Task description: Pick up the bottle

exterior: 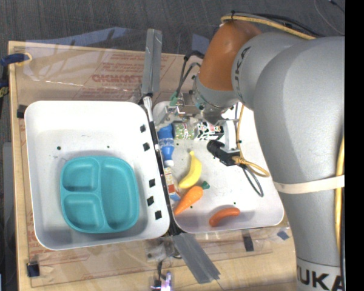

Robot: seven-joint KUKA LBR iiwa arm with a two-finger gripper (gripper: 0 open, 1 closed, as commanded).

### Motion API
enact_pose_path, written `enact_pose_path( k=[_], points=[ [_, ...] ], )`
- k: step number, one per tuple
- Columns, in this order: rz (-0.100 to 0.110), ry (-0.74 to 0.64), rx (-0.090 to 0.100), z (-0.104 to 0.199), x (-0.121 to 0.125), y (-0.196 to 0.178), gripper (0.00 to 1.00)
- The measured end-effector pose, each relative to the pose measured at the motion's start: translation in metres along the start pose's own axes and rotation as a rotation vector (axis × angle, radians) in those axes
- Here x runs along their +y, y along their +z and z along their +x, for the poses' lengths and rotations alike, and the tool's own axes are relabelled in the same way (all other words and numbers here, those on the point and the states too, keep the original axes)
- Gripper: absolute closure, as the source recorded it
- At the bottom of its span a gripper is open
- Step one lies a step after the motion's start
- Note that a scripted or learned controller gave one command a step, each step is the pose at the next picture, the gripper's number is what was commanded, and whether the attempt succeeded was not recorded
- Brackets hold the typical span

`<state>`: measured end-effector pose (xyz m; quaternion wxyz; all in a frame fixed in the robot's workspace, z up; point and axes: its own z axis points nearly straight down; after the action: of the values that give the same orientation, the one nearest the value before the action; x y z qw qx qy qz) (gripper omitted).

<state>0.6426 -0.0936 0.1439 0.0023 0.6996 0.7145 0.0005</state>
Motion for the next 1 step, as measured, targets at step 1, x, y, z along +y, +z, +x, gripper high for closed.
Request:
enact_pose_path(
  k=[1],
  points=[
    [0.002,0.051,-0.001,-0.0020,-0.0022,0.0062,0.00]
  ],
)
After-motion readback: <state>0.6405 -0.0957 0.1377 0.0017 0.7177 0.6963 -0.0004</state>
